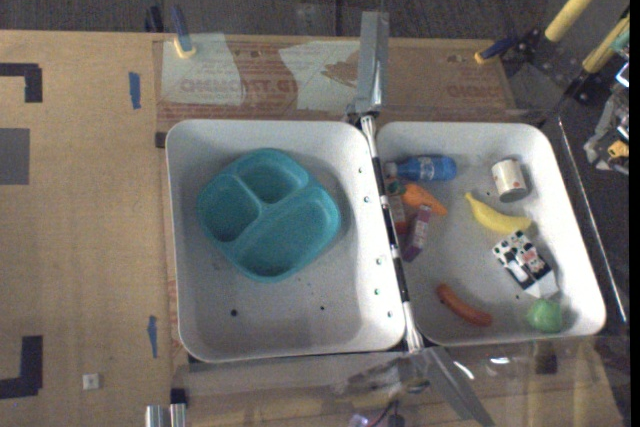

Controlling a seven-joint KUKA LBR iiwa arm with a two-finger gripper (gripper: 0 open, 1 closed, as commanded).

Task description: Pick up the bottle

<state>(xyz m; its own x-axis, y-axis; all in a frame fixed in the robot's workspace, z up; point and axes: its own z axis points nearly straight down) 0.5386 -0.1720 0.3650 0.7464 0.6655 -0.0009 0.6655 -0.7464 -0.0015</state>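
- In the right bin (585, 260), near its upper left corner: the blue bottle (420, 168), lying on its side, parallel to the bin's far wall.
- Just below the bottle: an orange carrot-like toy (425, 198), touching or nearly touching it; cannot tell which.
- Along the right bin's left wall: a reddish-brown piece (397, 212) and a purple marker-like item (417, 231), side by side.
- Toward the upper right of the same bin: a small silver can (508, 179), on its side, with a yellow banana (494, 215) just below it.
- Lower down: a black-and-white patterned box (522, 259), a red sausage-shaped toy (463, 305) and a green ball-like object (546, 316) near the bottom right corner.
- In the left bin (190, 315): a teal divided plate (268, 213), three compartments, set in the upper half.
- Under both bins: a brown cardboard-covered surface (80, 245) with blue tape marks.
- At the frame's right edge, beyond the right bin: part of the arm's hardware (612, 130), well apart from the bottle.
- State of the claw: cannot tell.
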